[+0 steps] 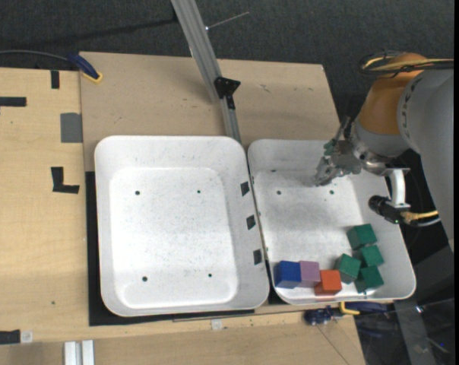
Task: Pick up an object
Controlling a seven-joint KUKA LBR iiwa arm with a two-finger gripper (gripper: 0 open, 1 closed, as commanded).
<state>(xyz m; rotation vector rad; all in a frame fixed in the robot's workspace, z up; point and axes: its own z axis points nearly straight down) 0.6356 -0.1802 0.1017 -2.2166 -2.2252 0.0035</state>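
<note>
Grey end effector (325,175) above right bin (290,204); blocks (332,268) unlabelled.

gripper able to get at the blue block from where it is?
Probably yes. The gripper hangs over the right bin's far end; the blue block sits at the near edge, nothing on top, purple block touching its right side.

Gripper (326,175): hovering over right bin's (290,158) far end.
Blocks (332,268): lying clustered at right bin's near edge.
</note>
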